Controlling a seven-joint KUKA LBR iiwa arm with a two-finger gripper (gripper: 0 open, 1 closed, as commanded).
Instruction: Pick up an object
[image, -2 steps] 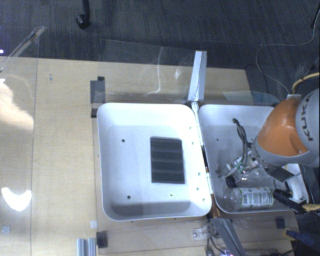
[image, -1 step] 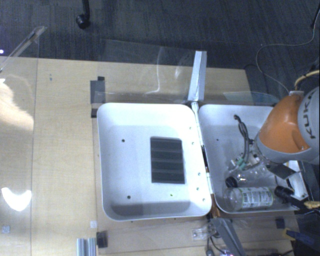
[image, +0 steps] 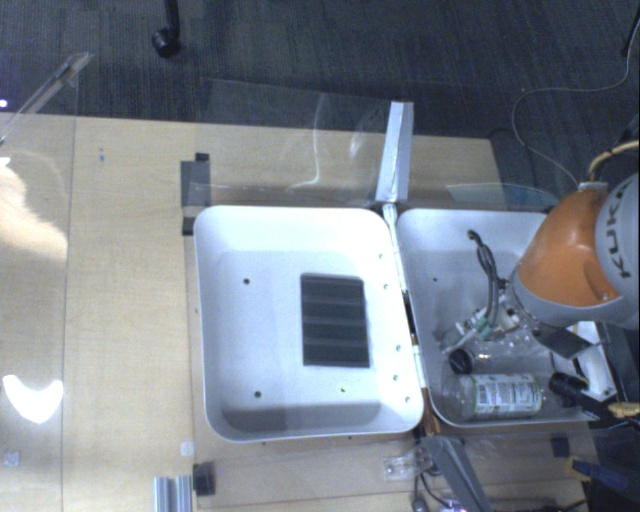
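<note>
A dark ribbed rectangular pad (image: 334, 320) lies flat in the middle of the left bin (image: 230, 300). In the right bin (image: 440, 250) a clear plastic bottle (image: 503, 394) with a dark cap and a pale label lies on its side near the front wall. My gripper (image: 487, 333) hangs low over the right bin just above that bottle, under the orange band (image: 565, 260) of the arm. Its fingers blend with cables and glare, so their state is unclear.
A grey divider strip (image: 393, 165) rises behind the seam between the two bins. Dark cables (image: 483, 255) trail in the right bin behind the gripper. Clear plastic sheeting covers the wooden bench (image: 100, 300) on the left. Black brackets stand at the left bin's corners.
</note>
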